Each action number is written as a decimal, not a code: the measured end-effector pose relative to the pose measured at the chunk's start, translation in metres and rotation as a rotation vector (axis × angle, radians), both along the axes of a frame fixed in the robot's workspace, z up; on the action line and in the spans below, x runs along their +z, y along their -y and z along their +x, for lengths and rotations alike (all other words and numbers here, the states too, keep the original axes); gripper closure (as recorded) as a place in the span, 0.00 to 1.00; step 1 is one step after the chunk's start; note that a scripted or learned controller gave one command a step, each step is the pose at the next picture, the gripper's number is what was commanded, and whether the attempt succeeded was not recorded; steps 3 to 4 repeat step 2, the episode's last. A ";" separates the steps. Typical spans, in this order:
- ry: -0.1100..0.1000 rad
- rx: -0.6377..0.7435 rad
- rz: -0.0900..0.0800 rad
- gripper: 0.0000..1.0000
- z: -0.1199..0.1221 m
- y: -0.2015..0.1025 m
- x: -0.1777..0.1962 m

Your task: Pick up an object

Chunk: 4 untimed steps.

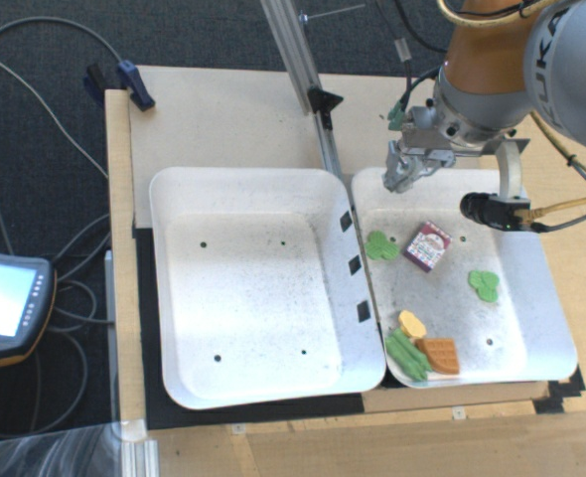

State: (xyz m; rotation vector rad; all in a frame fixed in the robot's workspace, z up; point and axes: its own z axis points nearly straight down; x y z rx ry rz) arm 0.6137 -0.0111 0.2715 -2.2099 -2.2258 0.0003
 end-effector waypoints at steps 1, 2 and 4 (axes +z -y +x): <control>-0.001 -0.001 -0.001 1.00 -0.004 -0.046 -0.004; -0.003 -0.001 -0.001 1.00 -0.004 -0.095 -0.030; -0.003 -0.001 -0.001 1.00 -0.004 -0.095 -0.030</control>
